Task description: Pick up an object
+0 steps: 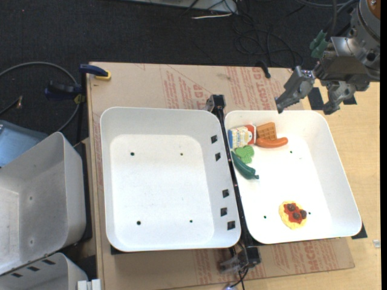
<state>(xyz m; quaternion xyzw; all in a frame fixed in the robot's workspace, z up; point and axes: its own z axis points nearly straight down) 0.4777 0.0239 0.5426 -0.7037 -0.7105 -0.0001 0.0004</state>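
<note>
The right bin (338,180) holds several toy foods. A small white carton (240,136), a brown waffle (266,129) and an orange sausage (272,142) lie bunched at its far left corner. A green vegetable (245,161) rests just in front of them, against the left wall. Near the front of the bin lies a small pizza (292,214) with red toppings. My gripper (314,98) hangs above the bin's far edge, to the right of the cluster. It is open, its fingers (293,93) spread wide with nothing between them.
The left bin (115,162) stands beside the right one on a brown board (181,83). A grey tub (36,192) sits off the bench at the left. Cables and a blue clamp (94,72) lie beyond the board's far left corner.
</note>
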